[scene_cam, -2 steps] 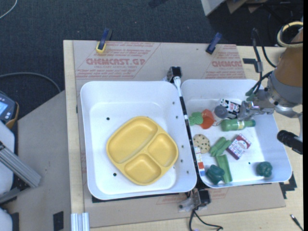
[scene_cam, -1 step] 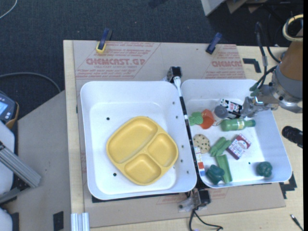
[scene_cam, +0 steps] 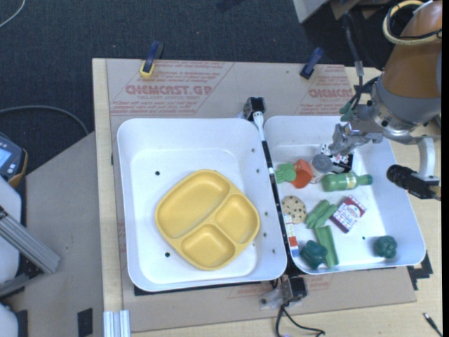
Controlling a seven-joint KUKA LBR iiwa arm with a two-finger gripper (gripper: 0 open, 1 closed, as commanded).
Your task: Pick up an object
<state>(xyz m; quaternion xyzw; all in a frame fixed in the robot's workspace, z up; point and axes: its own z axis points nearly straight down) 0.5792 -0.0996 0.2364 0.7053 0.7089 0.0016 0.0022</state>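
Nearest the camera, a dark green toy [scene_cam: 313,255] lies in the right bin [scene_cam: 405,216] among small food toys. Above them the gripper [scene_cam: 335,154] hovers by the green bottle [scene_cam: 345,182], so the reach seems under way; whether its jaws are wide or narrow I cannot tell, and next it must settle onto one piece.

One fixed camera is looking down on the bench [scene_cam: 210,83] from above at a slant, facing both bins — left bin [scene_cam: 140,146] and right bin [scene_cam: 400,209] — side by side. It is sitting far enough back to be taking in the whole bench and dark floor [scene_cam: 84,20] around it, with the arm [scene_cam: 414,69] coming in from the right.
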